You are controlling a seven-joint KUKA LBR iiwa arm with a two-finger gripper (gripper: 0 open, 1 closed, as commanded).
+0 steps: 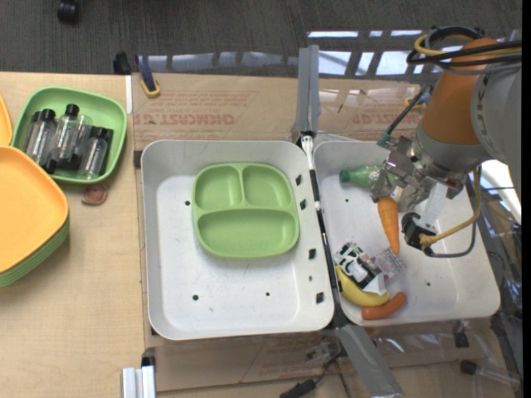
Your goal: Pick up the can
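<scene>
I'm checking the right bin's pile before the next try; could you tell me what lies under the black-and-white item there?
Under the black-and-white item lies a banana, its yellow curve showing below it, beside an orange piece. Whatever else it covers is hidden.

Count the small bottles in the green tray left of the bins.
4 bottles, as far as this view shows, lying side by side in the green tray on the wooden bench: first, second, third, fourth. More may hide beneath them.
</scene>
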